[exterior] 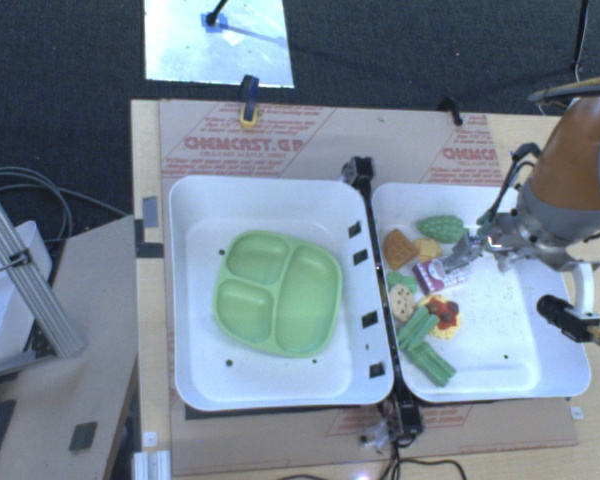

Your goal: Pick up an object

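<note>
Your jaws [460, 255] are hovering over the right bin [550, 358], touching the toy pile [425, 288]; I cannot tell their state.

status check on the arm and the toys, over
Gripper low in right bin, at the toy pile. Nothing seen held. Green plate alone in left bin.

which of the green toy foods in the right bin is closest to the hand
The bumpy green leaf-shaped toy at the top of the pile, just left of the hand. The green stick-shaped pieces lie much lower, at the pile's bottom end.
</note>
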Controlling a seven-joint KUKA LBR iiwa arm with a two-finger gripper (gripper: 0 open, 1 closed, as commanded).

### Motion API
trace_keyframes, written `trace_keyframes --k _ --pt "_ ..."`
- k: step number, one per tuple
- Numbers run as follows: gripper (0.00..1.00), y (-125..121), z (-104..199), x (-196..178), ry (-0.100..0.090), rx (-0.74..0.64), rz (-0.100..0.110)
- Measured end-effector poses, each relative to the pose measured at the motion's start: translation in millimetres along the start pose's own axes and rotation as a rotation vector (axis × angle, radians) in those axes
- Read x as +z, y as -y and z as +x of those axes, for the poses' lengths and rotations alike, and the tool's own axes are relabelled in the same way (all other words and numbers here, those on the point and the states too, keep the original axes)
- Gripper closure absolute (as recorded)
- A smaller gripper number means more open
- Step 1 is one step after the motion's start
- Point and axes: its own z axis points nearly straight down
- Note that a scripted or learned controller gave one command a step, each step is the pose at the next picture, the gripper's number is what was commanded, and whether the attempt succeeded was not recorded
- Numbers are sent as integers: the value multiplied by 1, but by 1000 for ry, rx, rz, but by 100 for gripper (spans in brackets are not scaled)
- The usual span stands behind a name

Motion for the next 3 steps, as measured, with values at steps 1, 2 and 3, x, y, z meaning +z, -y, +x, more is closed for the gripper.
trace_keyframes --k 1,2,3 --pt "0 52 14 84 -1 0 2" --pt "100 49 13 70 0 0 -5" --pt "100 14 116 -25 -2 -14 -14"
